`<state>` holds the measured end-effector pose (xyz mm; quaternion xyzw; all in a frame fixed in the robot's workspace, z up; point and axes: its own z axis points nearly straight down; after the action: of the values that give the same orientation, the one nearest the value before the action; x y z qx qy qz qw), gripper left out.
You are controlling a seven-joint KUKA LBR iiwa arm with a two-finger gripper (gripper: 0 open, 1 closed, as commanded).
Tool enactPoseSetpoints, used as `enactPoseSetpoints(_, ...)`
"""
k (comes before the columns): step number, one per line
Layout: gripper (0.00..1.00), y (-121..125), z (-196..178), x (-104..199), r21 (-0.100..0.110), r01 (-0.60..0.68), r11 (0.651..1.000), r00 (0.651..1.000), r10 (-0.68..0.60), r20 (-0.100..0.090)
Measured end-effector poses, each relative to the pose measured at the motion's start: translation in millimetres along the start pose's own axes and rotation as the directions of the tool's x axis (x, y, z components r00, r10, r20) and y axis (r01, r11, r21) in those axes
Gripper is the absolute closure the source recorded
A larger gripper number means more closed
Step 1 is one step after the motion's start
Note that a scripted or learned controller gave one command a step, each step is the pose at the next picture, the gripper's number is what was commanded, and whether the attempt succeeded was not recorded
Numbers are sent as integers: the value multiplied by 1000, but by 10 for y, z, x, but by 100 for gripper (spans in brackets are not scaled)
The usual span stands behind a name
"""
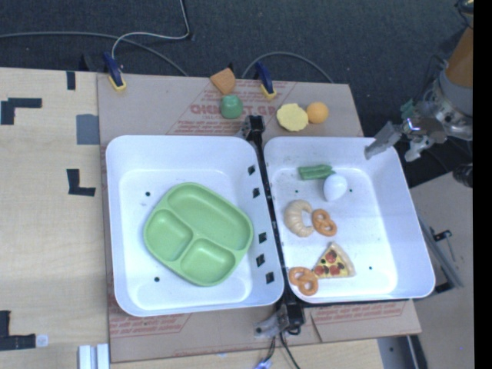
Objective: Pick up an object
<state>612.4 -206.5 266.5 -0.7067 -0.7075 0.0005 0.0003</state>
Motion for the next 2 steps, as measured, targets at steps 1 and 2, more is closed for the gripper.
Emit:
enactPoseSetpoints(1, 0, 96, 1797, 416, -4, 1, 1000, 1000, -1, 0)
enactPoseSetpoints(2, 0, 518, 1805, 673, -4, 1, 1000, 1000, -1, 1)
